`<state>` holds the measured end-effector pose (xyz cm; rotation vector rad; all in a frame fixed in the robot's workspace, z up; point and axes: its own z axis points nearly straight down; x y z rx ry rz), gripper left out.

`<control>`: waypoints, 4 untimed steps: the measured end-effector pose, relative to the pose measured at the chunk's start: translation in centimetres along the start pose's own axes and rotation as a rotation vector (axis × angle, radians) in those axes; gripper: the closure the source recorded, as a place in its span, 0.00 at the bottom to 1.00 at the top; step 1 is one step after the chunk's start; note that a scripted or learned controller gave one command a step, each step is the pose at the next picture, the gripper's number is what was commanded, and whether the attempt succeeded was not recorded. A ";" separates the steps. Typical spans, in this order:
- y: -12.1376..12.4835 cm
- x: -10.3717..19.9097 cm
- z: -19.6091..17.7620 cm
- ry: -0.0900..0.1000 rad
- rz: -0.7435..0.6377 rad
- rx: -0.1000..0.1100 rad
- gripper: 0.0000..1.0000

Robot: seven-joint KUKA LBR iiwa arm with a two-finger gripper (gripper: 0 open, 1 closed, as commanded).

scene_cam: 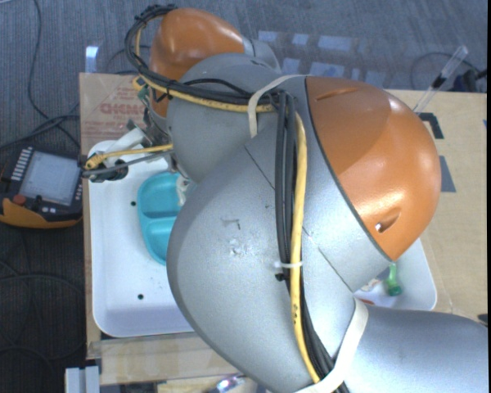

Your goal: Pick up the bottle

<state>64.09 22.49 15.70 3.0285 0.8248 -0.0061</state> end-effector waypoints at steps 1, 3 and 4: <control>-0.1 -7.2 -27.5 0.002 0.254 0.001 0.00; -1.5 -1.0 -14.4 -0.002 0.236 0.001 1.00; -5.3 -7.4 -5.5 -0.003 0.291 0.000 1.00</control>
